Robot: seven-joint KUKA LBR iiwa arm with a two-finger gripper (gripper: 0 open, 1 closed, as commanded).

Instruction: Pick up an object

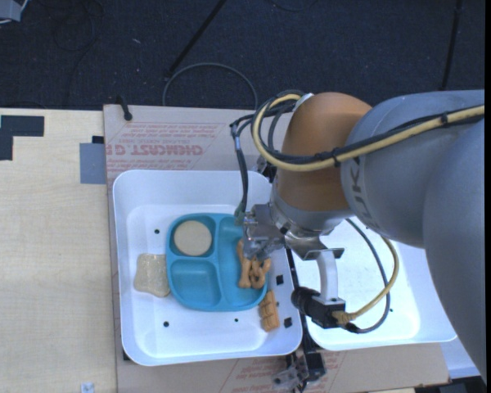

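Note:
The left white bin (139, 334) holds a blue divided tray (198, 285). A round tan disc (191, 237) lies in the tray's upper left compartment. Brown twisted pieces (250, 273) lie in its right compartment. Another brown piece (268, 312) lies on the bin floor just off the tray's lower right corner. A pale tan chunk (152, 274) rests on the bin floor against the tray's left side. My gripper (254, 246) hangs low over the tray's right compartment, right at the top of the brown twisted pieces. The wrist hides what is directly under it.
The right white bin (393, 326) lies mostly under the arm's grey and orange body (327, 162). A black fitting with a yellow cable (327, 311) hangs over the wall between the bins. Cardboard (164, 142) lies beneath both bins.

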